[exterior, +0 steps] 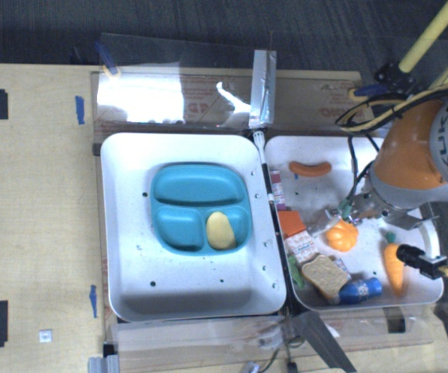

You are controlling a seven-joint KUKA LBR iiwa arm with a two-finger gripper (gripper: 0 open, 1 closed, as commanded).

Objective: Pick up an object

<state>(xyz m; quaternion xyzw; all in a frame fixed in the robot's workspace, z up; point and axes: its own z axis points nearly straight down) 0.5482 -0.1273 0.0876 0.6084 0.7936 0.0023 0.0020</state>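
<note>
Hovering at the right of the frame, the gripper (349,210) is seen just above a toy orange (342,236) in the right bin (421,294); how the tool is set cannot be told. The orange is judged light, rigid and smooth, so it is best taken across its widest middle.

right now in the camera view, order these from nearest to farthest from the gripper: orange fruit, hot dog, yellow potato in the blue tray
From the gripper:
1. orange fruit, right bin, just below it
2. hot dog, right bin's far side
3. yellow potato, on the blue tray in the left bin
</note>
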